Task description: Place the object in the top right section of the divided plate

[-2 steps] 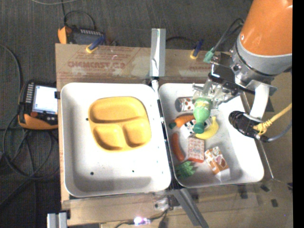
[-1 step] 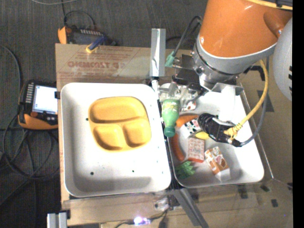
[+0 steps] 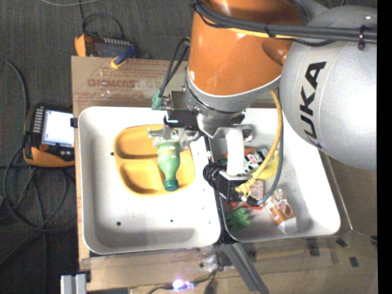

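The arm [image 3: 245, 48] loomed nearest, its hand [image 3: 173, 135] pinching a green bottle [image 3: 169, 164] by its base over the yellow plate [image 3: 138, 158], at the plate's 3 o'clock edge. Released there, the bottle might roll off the rim. It was glossy, neck pointing toward 6 o'clock

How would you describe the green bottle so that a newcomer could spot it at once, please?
Find the left white bin, then the yellow divided plate inside it. The green bottle lies over the plate's right side, just below the gripper; it is the sole green, capped thing there.
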{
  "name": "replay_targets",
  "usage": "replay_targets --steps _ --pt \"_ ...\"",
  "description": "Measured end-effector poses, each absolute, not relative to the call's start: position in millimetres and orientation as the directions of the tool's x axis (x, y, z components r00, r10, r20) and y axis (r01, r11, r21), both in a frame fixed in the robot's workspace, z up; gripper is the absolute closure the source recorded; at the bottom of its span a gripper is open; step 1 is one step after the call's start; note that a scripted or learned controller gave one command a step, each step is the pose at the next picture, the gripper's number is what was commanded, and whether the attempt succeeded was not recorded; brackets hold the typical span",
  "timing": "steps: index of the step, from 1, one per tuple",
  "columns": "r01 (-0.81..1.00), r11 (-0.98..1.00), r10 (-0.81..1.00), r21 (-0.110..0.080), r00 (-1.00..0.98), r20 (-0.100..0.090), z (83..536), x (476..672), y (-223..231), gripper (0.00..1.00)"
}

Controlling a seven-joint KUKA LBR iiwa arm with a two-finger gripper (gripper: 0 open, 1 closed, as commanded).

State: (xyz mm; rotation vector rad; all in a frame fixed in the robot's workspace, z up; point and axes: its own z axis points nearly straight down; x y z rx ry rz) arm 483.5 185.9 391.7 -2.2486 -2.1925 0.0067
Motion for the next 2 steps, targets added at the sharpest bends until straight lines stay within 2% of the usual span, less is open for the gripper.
replay_targets --steps 1,2 --pt "0.995 -0.095 0.995 -0.001 0.095 -0.003 433.7 507.3 133.6 1.0" --pt "0.979 0.202 0.979 -0.002 -0.202 -0.002 433.5 484.4 195.9 1.0"
